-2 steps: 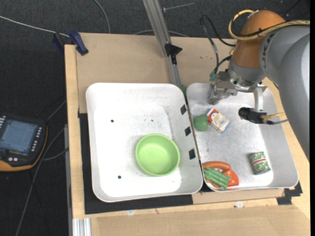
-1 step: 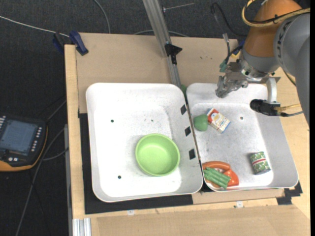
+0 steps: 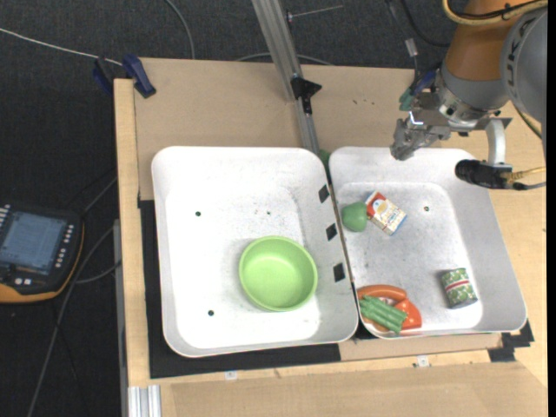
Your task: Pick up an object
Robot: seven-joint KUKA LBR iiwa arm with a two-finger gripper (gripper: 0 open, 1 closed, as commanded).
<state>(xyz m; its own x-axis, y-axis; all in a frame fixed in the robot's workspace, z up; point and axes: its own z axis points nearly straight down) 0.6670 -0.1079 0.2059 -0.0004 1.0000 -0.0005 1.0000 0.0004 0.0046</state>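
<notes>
White right bin point(image 3: 486, 224) far rim, gripper point(image 3: 405, 148) above, nr edge.

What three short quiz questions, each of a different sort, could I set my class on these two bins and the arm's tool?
1. True or false: the green bowl lies in the left bin.
2. Which thing lies nearest the right bin's front right corner? A) green ball B) small can C) small carton
3. Fill in: the tool hangs over the right bin's ___ rim.

Key: 1 true; 2 B; 3 far.
</notes>
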